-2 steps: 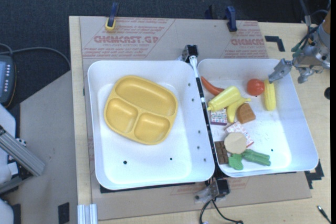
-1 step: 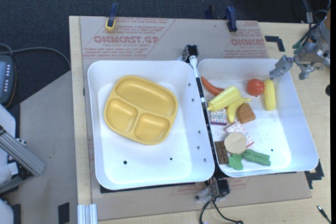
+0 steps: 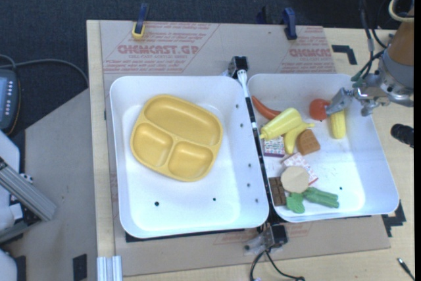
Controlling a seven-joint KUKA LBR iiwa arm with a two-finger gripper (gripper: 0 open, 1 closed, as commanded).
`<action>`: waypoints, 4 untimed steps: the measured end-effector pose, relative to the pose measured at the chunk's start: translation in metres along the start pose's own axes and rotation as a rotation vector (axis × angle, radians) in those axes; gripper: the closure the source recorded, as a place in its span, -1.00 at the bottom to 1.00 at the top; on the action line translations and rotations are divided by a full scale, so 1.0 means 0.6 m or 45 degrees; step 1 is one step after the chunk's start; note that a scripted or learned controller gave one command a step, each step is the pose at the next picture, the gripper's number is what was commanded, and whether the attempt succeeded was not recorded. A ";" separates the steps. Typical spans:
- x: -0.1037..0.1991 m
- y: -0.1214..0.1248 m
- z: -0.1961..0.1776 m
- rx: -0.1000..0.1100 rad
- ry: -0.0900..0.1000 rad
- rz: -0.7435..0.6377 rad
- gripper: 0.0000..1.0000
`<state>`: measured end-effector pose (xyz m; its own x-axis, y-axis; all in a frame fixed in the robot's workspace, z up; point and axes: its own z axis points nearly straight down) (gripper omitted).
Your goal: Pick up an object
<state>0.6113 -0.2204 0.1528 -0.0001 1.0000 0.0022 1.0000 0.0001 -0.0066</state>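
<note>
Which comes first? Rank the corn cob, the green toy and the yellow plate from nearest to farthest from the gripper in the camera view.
1. Corn cob: right bin, just below the gripper.
2. Green toy: front of the right bin, well below the gripper.
3. Yellow plate: left bin, far across from the gripper.

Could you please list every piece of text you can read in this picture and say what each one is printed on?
"CHEMCAST GP": large red letters on the brown board behind the left bin.
The same red lettering on the board behind the right bin is partly cut off and too blurred to read.
The finer red lines around both prints are too small to read.
The small packet in the right bin carries print too blurred to read.
</note>
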 end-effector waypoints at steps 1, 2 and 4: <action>0.004 -0.013 0.077 -0.001 0.001 -0.001 -1.00; 0.011 -0.010 0.113 -0.007 0.006 -0.005 -1.00; 0.010 -0.008 0.022 -0.015 -0.006 -0.001 1.00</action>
<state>0.6064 -0.2143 0.1397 -0.0005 1.0000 -0.0026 1.0000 0.0005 0.0055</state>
